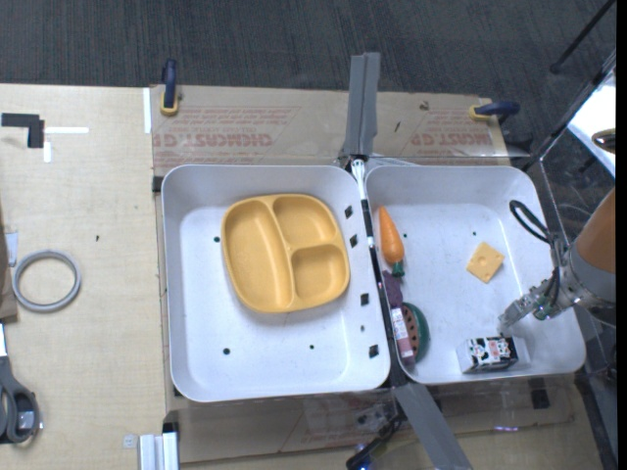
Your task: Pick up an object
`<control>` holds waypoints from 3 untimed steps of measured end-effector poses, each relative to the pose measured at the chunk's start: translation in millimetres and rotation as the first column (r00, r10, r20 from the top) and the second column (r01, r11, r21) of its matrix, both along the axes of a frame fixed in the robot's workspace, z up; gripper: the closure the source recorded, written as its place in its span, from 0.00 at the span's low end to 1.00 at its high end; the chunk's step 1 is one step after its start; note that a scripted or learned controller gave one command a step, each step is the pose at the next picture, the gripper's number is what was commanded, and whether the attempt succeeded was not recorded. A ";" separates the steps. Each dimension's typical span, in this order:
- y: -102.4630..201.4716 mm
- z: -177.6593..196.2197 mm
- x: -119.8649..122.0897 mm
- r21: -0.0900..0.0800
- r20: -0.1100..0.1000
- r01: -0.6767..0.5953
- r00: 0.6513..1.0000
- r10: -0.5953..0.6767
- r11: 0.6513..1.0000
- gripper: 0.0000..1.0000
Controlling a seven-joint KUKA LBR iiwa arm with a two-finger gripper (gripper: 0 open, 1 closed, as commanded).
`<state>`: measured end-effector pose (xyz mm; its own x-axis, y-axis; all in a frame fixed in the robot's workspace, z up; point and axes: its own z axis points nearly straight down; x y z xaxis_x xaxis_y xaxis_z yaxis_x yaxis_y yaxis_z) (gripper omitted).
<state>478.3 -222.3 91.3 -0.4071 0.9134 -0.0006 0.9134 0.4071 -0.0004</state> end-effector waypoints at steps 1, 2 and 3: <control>62.6 -0.5 -0.6 0.001 -0.002 0.259 0.966 -0.259 0.966 1.00; -0.1 -0.1 -1.0 0.000 -0.001 0.331 0.944 -0.331 0.944 1.00; 54.5 -1.1 -1.2 0.000 -0.004 0.547 0.837 -0.547 0.837 1.00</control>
<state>477.2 -167.9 90.3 0.1586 0.9873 0.0009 0.9873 -0.1586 -0.0040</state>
